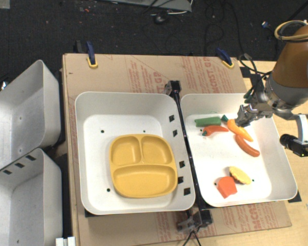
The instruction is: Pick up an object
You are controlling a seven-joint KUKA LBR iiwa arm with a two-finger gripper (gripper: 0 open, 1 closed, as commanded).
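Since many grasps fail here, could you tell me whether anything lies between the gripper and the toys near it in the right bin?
Nothing visible does. The gripper sits directly over the upper end of the orange carrot in the right bin, with the green piece just beside.

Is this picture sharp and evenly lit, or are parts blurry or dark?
Camera view: bright, even light on both bins, the yellow plate crisp; soft shadows under the toy food; the floor beyond the bench stays dark; the gripper looks slightly soft.

Yellow divided plate [142, 165] in left bin [87, 152] (3 compartments); spare white bins [20, 137] far left.
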